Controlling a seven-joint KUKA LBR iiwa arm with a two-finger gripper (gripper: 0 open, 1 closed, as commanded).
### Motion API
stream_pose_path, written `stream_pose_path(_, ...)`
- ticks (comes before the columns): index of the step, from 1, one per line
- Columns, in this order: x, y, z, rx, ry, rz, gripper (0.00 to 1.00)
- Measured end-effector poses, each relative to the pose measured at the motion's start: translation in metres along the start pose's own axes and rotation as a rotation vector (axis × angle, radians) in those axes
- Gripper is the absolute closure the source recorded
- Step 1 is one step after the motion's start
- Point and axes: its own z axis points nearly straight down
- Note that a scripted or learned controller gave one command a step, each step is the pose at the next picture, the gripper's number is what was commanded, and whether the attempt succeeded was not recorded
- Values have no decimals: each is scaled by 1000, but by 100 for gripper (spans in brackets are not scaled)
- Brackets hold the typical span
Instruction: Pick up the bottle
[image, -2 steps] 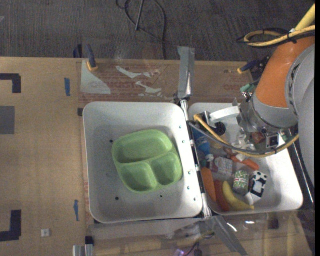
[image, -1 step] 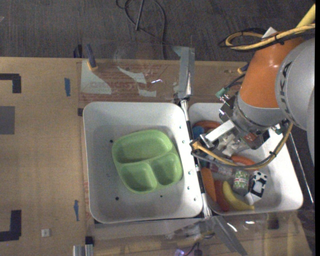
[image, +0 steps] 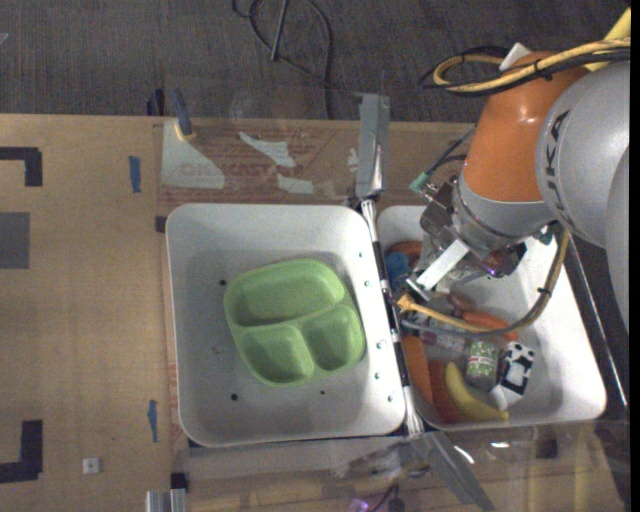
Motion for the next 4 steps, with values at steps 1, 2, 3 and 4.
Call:
stream_pose_path(1, 10, 12, -25, -1, 1, 79, 100)
stream_pose_path(2, -37, 66, 30, 3, 0, -172, 100)
stream_pose_path(3, -54, 78, 28, 2, 0, -343, 100)
stream_pose_path(4, -69, 121, -8, -5, 0, -523, 100)
